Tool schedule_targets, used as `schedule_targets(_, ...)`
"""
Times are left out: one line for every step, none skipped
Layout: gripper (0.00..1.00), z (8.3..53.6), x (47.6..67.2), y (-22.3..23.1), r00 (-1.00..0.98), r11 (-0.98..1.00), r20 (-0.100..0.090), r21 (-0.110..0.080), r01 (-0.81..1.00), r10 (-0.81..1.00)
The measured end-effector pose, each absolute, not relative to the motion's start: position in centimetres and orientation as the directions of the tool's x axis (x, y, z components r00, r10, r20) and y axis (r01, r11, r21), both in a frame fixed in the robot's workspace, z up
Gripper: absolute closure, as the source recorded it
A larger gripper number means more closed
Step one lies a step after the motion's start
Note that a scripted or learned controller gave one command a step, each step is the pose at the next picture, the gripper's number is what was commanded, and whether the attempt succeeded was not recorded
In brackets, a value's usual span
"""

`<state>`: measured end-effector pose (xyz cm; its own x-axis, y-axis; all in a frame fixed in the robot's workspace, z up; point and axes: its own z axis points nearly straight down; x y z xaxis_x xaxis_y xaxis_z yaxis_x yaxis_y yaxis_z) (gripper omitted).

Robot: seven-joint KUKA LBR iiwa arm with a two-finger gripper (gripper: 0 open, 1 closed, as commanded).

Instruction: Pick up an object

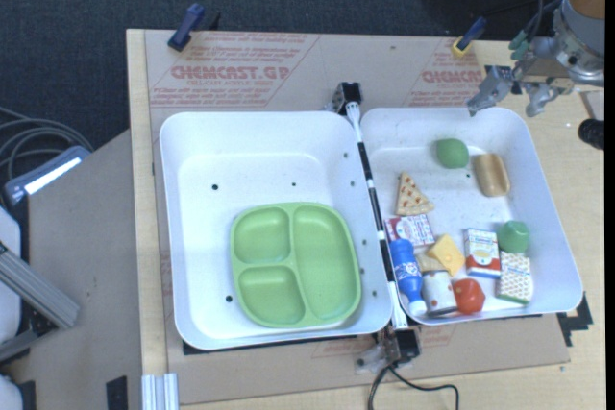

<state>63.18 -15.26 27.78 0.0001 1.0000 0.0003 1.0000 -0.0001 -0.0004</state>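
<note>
While my claw [506, 91] hangs with fingers spread and nothing between them above the right bin's [550, 197] far rim, I see smooth plastic toys inside: a green ball [450, 152], bread roll [491, 174] and pizza wedge [412, 195]. A glossy green divided plate [294, 262] fills the left bin [192, 168]. The worktop [240, 72] cardboard reads "CHEMCAST GP".

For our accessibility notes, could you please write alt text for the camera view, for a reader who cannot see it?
A robot gripper hovers above the far edge of the right white bin, which holds small toy foods, among them a green ball, a bread roll and a pizza slice. The left white bin holds a green divided plate.
</note>
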Motion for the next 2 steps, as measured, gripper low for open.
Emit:
schedule_targets(0.00,13.7,63.0,-11.9,-0.001,0.001,0.001,-0.002,1.000,1.000)
schedule_targets(0.00,13.5,66.5,-18.0,0.000,0.000,-0.001,0.002,1.000,1.000)
